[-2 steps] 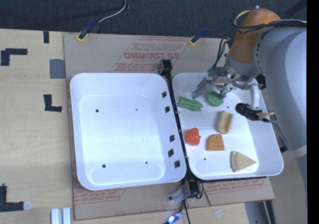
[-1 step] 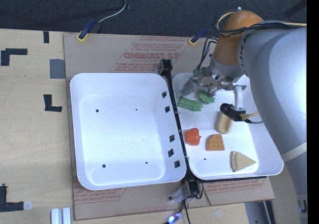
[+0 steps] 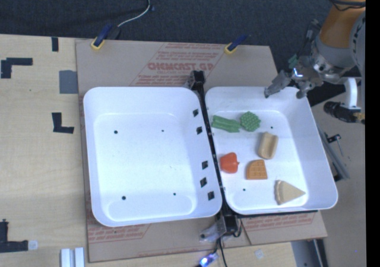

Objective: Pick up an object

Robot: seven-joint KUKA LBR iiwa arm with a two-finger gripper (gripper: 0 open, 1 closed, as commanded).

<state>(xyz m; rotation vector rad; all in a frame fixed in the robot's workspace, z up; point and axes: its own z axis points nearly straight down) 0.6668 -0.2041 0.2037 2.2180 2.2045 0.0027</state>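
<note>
The gripper (image 3: 287, 86) hangs with fingers spread and nothing between them over the far right corner of the right bin (image 3: 314, 141). That bin holds a green bean pod (image 3: 225, 123), a green bumpy piece (image 3: 250, 121), a bread roll (image 3: 267, 145), a red pepper (image 3: 229, 162), a waffle (image 3: 256, 170) and a tan wedge (image 3: 287, 191). The left bin (image 3: 101, 141) lies beside it.

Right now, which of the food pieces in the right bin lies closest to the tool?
The round green piece, at the bin's far end beside the long green one. The tool hovers over the far rim; the tan, orange and red pieces lie farther away.
</note>
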